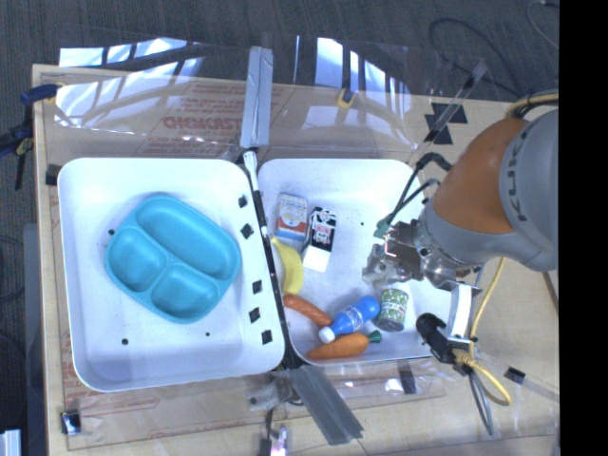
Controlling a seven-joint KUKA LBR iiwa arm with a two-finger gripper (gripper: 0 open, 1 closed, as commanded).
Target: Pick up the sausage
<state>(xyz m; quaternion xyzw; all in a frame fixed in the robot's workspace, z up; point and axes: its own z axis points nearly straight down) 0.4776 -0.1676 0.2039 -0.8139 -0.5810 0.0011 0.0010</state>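
The sausage (306,309), a short orange-red link, lies near the front left of the right bin (347,174), just below a banana (291,266) and left of a blue bottle (352,317). My gripper (383,262) hangs over the right side of that bin, above and slightly left of a green can (392,308). It is well to the right of the sausage and apart from it. Nothing shows in its grasp.
An orange carrot (338,348) lies along the right bin's front wall. Two small cartons (292,217) (322,231) stand at the bin's back left. The left bin (81,183) holds a blue divided plate (142,264). The arm's grey and orange wrist (494,193) covers the right rim.
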